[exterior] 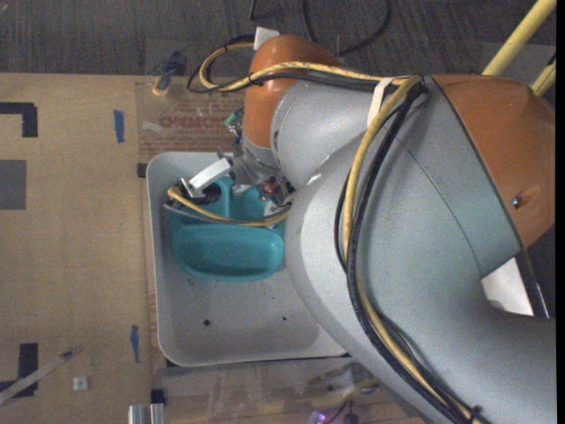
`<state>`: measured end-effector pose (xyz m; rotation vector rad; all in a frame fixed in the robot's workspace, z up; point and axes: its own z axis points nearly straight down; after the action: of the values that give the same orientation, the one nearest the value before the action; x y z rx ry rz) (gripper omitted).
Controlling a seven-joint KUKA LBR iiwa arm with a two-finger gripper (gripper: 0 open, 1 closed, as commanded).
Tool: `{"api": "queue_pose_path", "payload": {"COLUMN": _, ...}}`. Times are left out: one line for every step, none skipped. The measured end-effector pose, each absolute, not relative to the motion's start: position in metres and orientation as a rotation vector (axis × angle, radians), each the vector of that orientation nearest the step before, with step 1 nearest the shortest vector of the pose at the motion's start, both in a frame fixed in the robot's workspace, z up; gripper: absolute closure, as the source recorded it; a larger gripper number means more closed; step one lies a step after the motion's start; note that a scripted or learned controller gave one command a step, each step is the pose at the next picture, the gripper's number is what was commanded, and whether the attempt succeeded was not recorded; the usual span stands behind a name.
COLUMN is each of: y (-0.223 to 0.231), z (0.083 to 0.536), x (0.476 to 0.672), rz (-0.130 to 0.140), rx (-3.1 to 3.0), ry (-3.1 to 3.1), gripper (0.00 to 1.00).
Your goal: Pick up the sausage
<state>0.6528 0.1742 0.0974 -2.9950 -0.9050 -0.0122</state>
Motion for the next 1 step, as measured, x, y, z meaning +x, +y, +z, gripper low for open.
{"api": "queue_pose_path", "payload": {"y": 0.1693, "z": 0.0974, "x": 0.6565, "rz": -0.009, "rx": -2.898, "ry": -1.184, "gripper": 0.00}}
